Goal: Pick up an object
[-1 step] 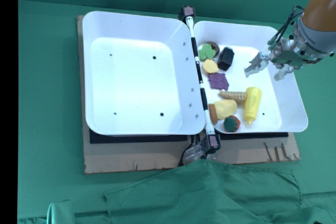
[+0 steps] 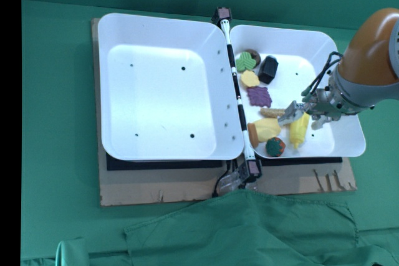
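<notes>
The right white bin (image 2: 324,50) holds several small toy foods along its left side: a green ridged piece (image 2: 247,61), a black block (image 2: 268,69), a small yellow piece (image 2: 250,79), a purple leaf-shaped piece (image 2: 259,96), a thin tan stick (image 2: 272,113), a yellow wedge with an orange end (image 2: 264,130), a green and red ball (image 2: 275,146) and a yellow corn-like piece (image 2: 299,129). My gripper (image 2: 294,114) hangs low over the bin's front part, just above the corn-like piece and right of the tan stick. Its grey fingers (image 2: 290,115) point left.
The left white bin (image 2: 163,85) lies beside the right one, with a black and white rod (image 2: 234,81) along the seam between them. Both bins rest on a cardboard sheet (image 2: 124,187). Green cloth (image 2: 249,230) is bunched at the front.
</notes>
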Action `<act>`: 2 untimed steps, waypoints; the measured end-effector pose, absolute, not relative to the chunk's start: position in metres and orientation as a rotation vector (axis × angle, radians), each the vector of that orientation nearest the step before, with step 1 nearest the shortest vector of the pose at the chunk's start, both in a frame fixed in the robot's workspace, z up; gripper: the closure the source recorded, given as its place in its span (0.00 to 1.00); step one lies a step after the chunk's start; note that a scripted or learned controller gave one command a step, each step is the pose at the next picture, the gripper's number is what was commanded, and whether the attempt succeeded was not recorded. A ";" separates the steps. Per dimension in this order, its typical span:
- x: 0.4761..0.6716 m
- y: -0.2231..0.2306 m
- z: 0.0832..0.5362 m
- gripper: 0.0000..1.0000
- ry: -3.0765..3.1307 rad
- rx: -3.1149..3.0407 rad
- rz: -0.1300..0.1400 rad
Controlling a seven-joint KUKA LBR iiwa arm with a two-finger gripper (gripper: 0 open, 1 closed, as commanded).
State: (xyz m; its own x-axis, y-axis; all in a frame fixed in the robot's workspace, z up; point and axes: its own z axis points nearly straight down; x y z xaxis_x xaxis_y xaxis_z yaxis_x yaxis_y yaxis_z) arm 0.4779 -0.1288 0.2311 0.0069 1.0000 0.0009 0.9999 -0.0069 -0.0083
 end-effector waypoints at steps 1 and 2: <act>0.488 -0.176 0.181 0.00 -2.215 -2.230 -0.008; 0.482 -0.169 0.185 0.00 -2.230 -2.244 -0.013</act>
State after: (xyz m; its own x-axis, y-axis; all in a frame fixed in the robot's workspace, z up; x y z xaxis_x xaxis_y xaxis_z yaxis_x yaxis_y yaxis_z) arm 0.4820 -0.1691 0.1849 0.0061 0.9999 -0.0098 0.9998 -0.0059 0.0212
